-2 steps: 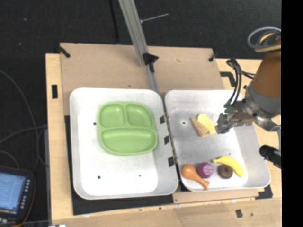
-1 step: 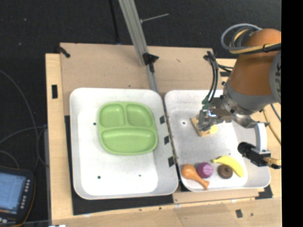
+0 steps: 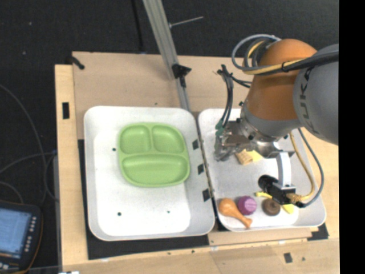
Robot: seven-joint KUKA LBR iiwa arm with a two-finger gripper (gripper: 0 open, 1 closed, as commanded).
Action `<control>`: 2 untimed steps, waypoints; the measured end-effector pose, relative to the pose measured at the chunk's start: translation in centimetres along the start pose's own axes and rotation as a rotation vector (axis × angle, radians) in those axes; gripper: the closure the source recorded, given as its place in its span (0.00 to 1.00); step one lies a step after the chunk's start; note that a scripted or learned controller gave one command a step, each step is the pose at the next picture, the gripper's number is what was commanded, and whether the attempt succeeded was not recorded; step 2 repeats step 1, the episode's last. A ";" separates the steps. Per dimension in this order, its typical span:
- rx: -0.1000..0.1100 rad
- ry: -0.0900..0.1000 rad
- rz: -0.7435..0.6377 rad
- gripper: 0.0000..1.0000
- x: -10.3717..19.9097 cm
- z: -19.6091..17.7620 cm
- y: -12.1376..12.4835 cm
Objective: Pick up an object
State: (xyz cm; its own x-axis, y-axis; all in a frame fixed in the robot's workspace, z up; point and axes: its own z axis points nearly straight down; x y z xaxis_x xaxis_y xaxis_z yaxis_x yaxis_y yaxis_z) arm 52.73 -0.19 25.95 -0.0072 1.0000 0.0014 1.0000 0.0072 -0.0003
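A small tan block, perhaps cork, is lying just at four o'clock of the gripper in the right bin; the arm is hiding finger spacing, I cannot tell

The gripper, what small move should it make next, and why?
Probably a short move toward the tan block. The gripper sits low in the right bin, beside that block, with nothing visibly between its fingers. The orange pear-shaped toy and purple piece lie farther off, by the near rim.
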 end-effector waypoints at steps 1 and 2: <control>0.001 -0.001 0.001 1.00 5.0 1.5 1.0; 0.001 -0.001 0.001 1.00 5.0 1.5 1.0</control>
